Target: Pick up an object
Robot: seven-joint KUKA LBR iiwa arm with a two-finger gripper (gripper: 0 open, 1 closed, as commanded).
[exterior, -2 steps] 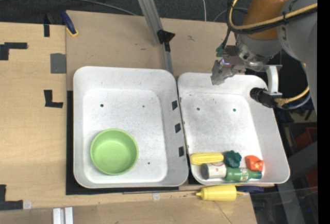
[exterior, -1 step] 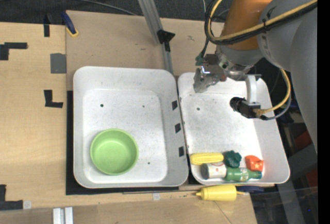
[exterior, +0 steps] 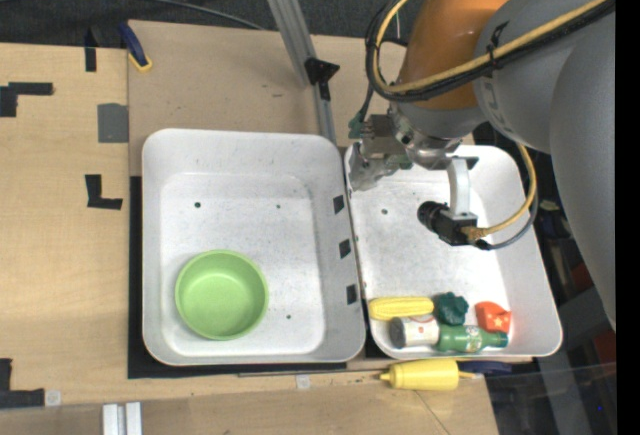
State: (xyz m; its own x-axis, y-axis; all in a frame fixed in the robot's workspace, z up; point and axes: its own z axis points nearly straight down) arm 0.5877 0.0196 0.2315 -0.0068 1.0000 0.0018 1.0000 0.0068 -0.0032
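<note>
My gripper (exterior: 373, 159) hangs over the far left corner of the right bin (exterior: 400, 243), under the orange-banded wrist. Along that bin's near edge lie a yellow corn cob (exterior: 400, 307), a white can with a red label (exterior: 414, 331), a green bottle (exterior: 470, 339), a dark green piece (exterior: 451, 305) and an orange-red piece (exterior: 494, 317). All of them sit well in front of the gripper, apart from it. A green bowl (exterior: 221, 294) rests in the near left part of the left bin (exterior: 250, 188).
A yellow bottle (exterior: 424, 375) lies on the bench just outside the right bin's front rim. A black cable fitting (exterior: 443, 221) hangs over the middle of the right bin. A grey pole (exterior: 290, 13) slants down to the bins' far edge.
</note>
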